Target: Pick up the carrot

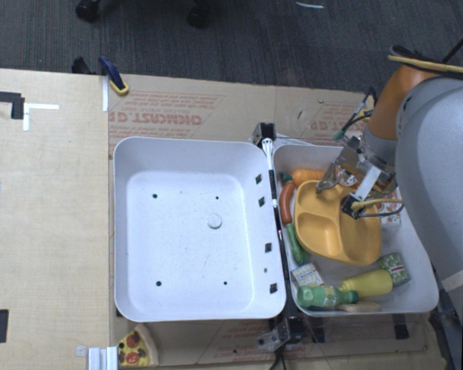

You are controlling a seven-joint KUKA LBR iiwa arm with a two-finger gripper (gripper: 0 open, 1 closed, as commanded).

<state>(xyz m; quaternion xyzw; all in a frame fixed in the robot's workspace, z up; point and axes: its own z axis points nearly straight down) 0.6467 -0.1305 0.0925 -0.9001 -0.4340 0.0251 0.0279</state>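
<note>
The carrot is a slim orange piece lying along the left wall of the right bin, beside the divider. My gripper hangs over the far part of that bin, at the upper rim of a yellow divided plate. It is to the right of the carrot and apart from it. An orange rounded item lies between the gripper and the bin's far left corner. Nothing is visibly held.
The right bin also holds a green bottle, a yellow bottle, a green can and a green vegetable. The left bin sits next to it. A toy pizza slice lies on the bench in front.
</note>
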